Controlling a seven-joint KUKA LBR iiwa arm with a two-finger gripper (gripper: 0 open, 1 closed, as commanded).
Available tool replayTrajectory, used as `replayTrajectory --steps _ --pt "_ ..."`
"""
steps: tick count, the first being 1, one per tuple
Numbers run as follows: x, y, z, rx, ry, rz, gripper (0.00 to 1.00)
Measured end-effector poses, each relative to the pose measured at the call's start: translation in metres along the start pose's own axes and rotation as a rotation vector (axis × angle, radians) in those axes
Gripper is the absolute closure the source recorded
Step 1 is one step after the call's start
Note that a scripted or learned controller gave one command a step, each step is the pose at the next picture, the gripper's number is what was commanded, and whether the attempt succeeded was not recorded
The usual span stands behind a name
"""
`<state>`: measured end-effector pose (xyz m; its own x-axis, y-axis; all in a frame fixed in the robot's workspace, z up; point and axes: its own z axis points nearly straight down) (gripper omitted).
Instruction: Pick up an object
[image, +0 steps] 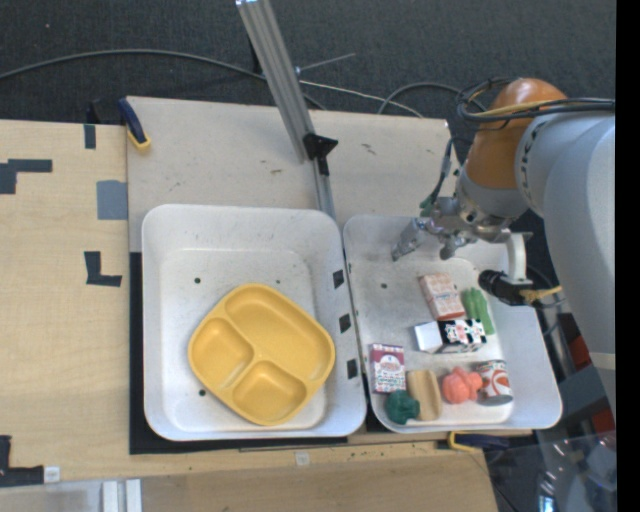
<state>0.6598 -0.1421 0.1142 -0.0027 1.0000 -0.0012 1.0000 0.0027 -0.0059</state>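
Green toy (403, 406) lay at the right bin's (375, 262) near edge, gripper (420, 237) hovered over its far end, finger spread unclear.

Left bin (160, 300): white, shallow, holds the yellow tray.
Tray (262, 352): yellow, three compartments, lying flat and turned at an angle.
Counter (50, 300): light wood to the left, with dark tape marks (98, 268).
Pole (285, 90): grey metal, slanting down from the top edge to a black bracket (320, 147) at the bins' far side.
Clamp (134, 124): blue and yellow, at the board's far left corner.
Cables (200, 60): thin, lying across the dark floor beyond.
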Motion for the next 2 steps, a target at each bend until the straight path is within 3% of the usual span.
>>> replayTrajectory --steps 1,2 --pt "0.001 0.000 0.027 -0.002 -0.001 -0.001 0.00" --pt "0.002 0.000 0.016 -0.004 -0.001 -0.002 1.00"
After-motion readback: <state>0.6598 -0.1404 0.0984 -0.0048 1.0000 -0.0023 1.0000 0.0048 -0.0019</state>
